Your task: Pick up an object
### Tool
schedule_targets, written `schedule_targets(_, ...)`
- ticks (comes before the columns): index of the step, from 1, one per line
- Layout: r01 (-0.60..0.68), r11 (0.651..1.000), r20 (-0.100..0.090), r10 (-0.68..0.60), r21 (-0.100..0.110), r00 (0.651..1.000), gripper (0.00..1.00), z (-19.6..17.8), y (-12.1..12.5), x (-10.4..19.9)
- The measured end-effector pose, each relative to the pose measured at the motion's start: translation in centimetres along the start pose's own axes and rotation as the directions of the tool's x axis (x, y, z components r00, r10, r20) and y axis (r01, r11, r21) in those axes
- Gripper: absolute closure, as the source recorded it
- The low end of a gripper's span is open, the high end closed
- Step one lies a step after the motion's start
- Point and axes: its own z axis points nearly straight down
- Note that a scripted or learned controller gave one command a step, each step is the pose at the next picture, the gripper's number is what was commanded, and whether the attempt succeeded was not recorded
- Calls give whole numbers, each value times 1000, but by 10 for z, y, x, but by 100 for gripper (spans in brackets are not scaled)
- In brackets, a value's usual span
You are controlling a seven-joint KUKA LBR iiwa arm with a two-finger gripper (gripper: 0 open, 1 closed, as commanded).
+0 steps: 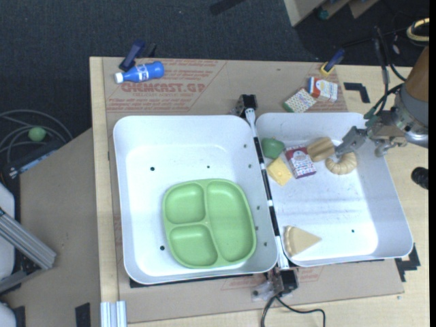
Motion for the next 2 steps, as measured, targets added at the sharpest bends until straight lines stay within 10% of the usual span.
schedule_targets(1, 1, 1000, -1, -1, -1, 1000, 0, 120, 78, 32)
schedule_targets(2, 4, 1000, -5, -4, -9, 1000, 0, 129, 2, -6)
